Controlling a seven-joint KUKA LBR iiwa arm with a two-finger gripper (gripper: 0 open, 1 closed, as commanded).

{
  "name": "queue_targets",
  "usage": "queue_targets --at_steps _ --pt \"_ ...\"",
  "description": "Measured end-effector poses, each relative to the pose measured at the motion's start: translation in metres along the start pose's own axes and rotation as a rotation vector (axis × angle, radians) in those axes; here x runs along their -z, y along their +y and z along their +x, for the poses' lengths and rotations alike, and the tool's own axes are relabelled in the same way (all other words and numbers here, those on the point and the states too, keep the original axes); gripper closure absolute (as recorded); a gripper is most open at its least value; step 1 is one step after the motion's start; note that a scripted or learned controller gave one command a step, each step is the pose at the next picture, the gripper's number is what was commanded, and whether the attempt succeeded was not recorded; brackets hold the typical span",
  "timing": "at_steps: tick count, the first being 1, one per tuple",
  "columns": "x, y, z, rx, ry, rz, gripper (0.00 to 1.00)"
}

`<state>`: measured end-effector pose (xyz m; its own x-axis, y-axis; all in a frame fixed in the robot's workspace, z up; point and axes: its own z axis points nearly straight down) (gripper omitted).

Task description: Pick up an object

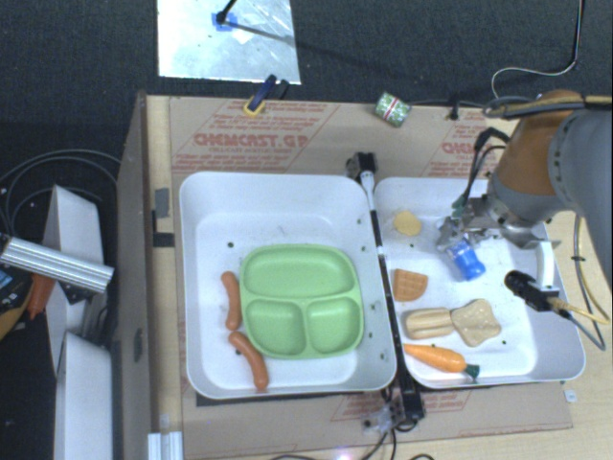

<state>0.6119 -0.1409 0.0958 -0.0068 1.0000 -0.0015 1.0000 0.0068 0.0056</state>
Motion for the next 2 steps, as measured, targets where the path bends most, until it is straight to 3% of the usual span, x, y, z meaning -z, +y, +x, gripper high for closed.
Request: queue_targets --at_steps 1,2 --pt "0.090 -0.048 0.080 -0.002 0.003 0.001 1.00" --pt "0.148 -0.076 0.121 -0.002 0.002 0.003 1.00"
